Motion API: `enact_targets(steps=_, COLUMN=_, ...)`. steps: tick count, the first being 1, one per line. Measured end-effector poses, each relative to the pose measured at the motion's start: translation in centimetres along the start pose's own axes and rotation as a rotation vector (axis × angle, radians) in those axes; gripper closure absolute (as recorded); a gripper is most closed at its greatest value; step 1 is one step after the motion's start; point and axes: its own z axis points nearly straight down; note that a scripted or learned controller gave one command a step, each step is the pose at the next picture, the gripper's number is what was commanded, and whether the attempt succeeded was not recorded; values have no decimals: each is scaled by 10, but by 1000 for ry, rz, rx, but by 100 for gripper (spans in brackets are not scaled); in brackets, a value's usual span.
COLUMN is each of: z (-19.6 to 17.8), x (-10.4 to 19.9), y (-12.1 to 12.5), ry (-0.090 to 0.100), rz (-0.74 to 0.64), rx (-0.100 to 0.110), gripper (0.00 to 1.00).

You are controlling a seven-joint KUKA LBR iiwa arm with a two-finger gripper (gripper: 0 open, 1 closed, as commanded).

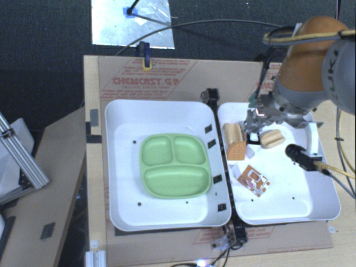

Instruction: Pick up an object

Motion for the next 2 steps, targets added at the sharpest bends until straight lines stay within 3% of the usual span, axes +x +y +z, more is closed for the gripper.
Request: enact_targets(steps=2, z=-1, x=105, y=-23, ry=0, rz=-1, rx=1, gripper=100)
